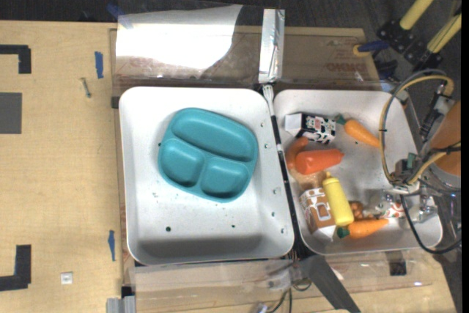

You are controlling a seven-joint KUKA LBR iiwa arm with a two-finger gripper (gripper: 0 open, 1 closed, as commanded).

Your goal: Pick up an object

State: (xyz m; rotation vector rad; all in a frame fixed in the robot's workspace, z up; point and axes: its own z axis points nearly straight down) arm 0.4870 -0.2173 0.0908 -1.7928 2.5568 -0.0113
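No brand name or writing can be read anywhere; the only pattern close to a label is the black-and-white printing on a small carton in the right bin.

Two white bins sit side by side. The left bin carries one teal tray with three compartments, lying near its middle.

The right bin holds the small toys. There are two slim orange carrots: one near the far side, just right of the carton, and one at the near edge. One fatter red-orange vegetable lies near the divider between the bins, partly on top of a tan piece. One yellow bottle lies lengthwise below it, touching a brown-and-white box on its left. The near carrot lies just beside the bottle's lower end.

The gripper hangs over the right edge of the right bin, wrapped in loops of cable, close to the near carrot. Whether its fingers are spread or closed cannot be told, and nothing is seen between them.

Behind the bins stands a clear plastic sheet.
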